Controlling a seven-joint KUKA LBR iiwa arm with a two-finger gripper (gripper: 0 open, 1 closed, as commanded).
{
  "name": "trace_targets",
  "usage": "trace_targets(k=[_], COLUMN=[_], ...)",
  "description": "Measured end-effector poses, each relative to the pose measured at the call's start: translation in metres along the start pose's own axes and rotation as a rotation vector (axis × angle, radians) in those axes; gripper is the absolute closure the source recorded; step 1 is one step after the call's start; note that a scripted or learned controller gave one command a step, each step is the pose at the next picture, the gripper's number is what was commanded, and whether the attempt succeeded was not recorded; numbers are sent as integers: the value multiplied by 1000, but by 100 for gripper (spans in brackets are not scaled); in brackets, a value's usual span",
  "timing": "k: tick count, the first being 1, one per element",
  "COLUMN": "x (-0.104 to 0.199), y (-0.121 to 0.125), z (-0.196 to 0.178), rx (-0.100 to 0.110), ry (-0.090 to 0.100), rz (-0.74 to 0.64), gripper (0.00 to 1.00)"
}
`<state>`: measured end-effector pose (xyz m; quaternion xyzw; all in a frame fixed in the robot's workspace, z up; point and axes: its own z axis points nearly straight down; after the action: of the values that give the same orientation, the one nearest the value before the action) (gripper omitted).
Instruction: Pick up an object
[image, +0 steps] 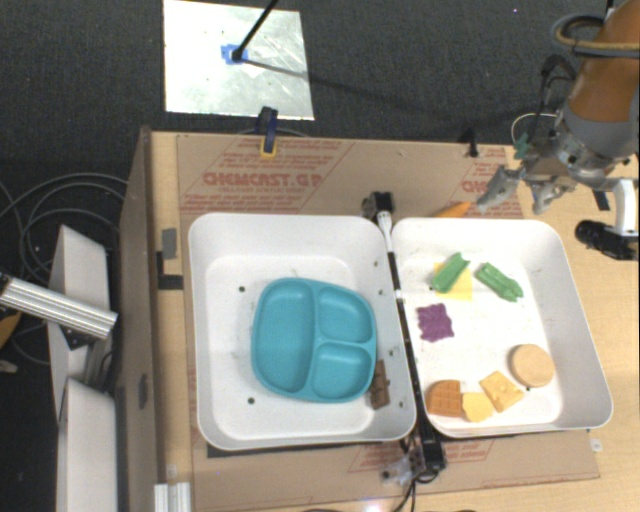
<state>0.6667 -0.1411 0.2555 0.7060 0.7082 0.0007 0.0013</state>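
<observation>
The approach step is beginning, I judge: the claw (520, 190) is hanging above the far edge of the right bin (575, 300), its 2 fingers spread wide and holding nothing. Next it needs lowering toward 1 piece. The nearest candidates are lying below and left of it: 2 green pieces (450, 270), small, elongated and close to a purple piece (435, 322).

Both bins (300, 240) are white. The divided plate (312, 340) is turquoise. Two green pieces (450, 270) sit with a yellow wedge (461, 288), a purple piece (435, 322), a tan disc (531, 364) and orange-brown blocks (445, 398).
</observation>
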Motion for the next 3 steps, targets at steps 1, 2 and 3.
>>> trace_targets(k=[1, 2, 3], x=[17, 47, 43], y=[-15, -16, -11], z=[110, 173, 170], rx=[11, 7, -1], ry=[3, 3, 0], rz=[0, -3, -1], gripper=[0, 0, 0])
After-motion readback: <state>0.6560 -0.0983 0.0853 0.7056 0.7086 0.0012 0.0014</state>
